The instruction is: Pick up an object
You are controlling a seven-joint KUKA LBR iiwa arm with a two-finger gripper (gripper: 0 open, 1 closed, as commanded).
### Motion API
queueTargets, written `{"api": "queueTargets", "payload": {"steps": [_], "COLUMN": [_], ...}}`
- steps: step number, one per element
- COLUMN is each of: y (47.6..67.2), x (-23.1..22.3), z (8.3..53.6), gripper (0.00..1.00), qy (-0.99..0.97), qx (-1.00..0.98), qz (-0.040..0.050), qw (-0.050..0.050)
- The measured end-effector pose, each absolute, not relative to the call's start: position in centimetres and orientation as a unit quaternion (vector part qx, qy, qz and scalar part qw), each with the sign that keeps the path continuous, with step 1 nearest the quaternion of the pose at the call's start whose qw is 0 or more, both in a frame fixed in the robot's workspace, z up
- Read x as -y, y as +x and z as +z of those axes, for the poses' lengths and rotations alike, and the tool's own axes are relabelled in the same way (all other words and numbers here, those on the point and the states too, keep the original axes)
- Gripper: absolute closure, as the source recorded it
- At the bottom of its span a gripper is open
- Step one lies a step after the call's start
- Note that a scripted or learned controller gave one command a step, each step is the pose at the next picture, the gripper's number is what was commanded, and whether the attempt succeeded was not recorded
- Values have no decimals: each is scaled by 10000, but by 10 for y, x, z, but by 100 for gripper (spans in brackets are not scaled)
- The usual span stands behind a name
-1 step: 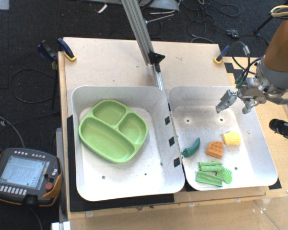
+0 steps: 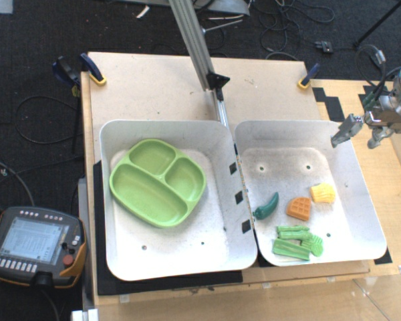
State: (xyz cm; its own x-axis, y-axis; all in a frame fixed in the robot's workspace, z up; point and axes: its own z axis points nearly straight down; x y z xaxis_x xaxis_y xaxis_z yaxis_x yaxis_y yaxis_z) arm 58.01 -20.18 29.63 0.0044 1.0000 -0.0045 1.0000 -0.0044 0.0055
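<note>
The right bin (image 2: 281, 139) holds several small toys near its front. A dark green pepper-like piece (image 2: 267, 205) lies by the divider, with an orange waffle-like piece (image 2: 299, 208) and a yellow piece (image 2: 323, 193) to its right. Two light green ribbed pieces (image 2: 297, 241) lie closest to the front rim. My gripper (image 2: 359, 136) hangs over the bin's far right rim, well behind the toys. Its fingers (image 2: 341, 134) are spread apart and open, with nothing between them.
A light green divided plate (image 2: 157, 181) fills much of the left bin (image 2: 120, 246). A slanted metal pole (image 2: 194, 35) comes down to the divider between the bins. A teach pendant (image 2: 33, 243) lies on the floor at the left.
</note>
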Motion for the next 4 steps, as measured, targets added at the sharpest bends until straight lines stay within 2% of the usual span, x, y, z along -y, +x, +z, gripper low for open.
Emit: {"api": "queueTargets", "payload": {"steps": [1,2,3,4], "y": [533,550,565,600], "x": [212,211,64,108], "z": [133,95,198,95], "gripper": [0,0,0,0], "qy": [7080,7064,7033,7074], "qx": [-7062,-7078,-7108,-7068], "qz": [-21,9,34,-2], "qw": [-37,18,12,1]}}
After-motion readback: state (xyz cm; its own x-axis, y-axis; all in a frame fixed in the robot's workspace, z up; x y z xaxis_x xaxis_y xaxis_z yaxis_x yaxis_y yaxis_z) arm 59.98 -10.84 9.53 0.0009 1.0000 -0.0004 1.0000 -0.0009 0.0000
